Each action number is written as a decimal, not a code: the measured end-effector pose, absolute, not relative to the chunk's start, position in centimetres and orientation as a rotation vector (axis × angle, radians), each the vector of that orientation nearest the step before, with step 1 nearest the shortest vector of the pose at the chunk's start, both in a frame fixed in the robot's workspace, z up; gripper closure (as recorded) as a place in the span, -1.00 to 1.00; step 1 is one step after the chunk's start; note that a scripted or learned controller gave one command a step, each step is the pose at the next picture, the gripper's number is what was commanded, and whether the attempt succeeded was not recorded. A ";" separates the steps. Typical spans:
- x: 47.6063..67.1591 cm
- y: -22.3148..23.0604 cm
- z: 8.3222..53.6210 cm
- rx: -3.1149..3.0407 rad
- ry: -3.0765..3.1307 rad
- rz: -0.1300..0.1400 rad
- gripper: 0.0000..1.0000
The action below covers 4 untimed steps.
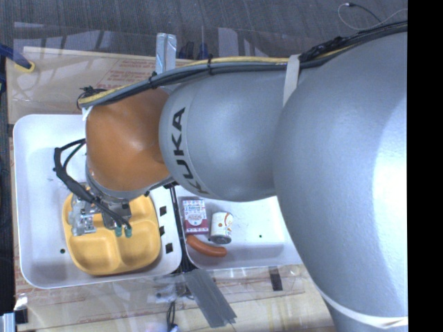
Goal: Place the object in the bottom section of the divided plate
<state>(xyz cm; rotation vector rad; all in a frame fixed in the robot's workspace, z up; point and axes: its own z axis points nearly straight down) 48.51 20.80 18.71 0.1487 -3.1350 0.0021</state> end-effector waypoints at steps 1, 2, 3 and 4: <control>49.0 21.7 19.0 0.097 -3.141 0.000 1.00; 49.4 21.8 24.6 0.675 -3.072 -0.001 1.00; 48.6 21.8 9.1 0.810 -3.033 -0.003 1.00; 49.7 22.2 9.1 0.830 -3.022 -0.004 1.00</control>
